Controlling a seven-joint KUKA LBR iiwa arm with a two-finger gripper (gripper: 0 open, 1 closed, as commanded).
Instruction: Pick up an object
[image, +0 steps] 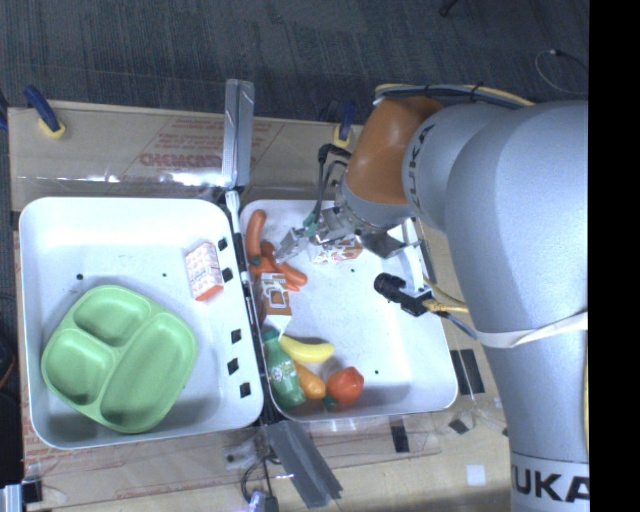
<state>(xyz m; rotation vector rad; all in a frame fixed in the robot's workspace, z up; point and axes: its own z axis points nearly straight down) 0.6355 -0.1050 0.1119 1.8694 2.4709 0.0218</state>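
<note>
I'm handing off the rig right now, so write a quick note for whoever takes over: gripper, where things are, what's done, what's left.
Gripper: low in the right bin, upper left part, near the hot dog and carrot; nothing visibly held.
Right bin, lower left: banana, green bottle, tomato.
Left bin: green divided plate, small carton.
Done: nothing lifted.
Left: grasp and lift one object.
</note>
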